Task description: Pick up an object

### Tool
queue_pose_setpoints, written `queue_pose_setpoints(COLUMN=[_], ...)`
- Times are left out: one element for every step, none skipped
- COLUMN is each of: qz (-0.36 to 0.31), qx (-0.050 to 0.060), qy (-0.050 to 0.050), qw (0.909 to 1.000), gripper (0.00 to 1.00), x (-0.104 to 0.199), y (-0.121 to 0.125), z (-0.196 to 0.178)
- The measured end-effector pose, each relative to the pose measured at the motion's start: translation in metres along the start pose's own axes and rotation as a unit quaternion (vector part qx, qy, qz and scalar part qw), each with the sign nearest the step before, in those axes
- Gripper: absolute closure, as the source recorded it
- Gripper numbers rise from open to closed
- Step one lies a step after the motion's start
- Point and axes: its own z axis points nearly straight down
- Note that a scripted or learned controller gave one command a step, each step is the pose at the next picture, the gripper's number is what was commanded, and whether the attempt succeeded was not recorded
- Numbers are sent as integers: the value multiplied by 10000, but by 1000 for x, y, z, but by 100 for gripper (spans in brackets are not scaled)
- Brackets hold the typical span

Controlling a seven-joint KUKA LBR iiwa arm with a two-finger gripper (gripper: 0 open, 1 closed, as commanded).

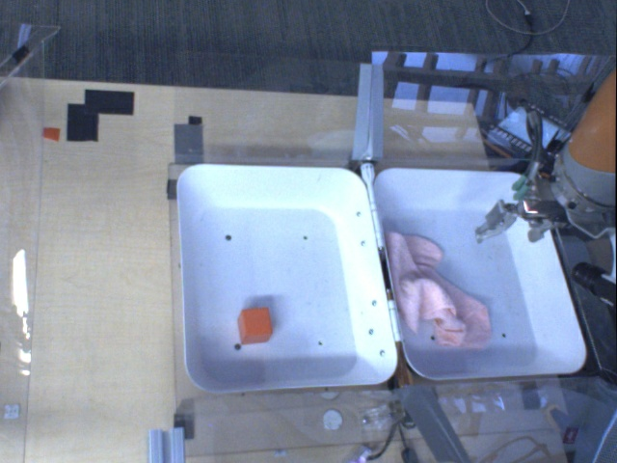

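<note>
1. Camera view looks down on a pale wood worktop [96, 287] with two white bins side by side
2. The grey arm [590, 162] with its orange band comes in from the right, and its hand [498, 220] hangs over the right bin [540, 355], near the top right corner
3. Two thin fingers [490, 226] stick out to the left, a little apart, with nothing between them
4. A crumpled pink cloth [434, 292] lies in the same bin, below and left of the hand, not touching it
5. A small orange block [255, 325] sits in the left bin [212, 201], far to the left of the hand and lower down
</note>
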Motion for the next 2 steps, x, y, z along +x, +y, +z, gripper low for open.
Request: queue_pose_setpoints(qz=[-68,-791], qx=[-29,-43], qy=[-1,-4], qw=[10000,9969], gripper=[0,0], x=[30,64], y=[-4,38], z=[121,128])
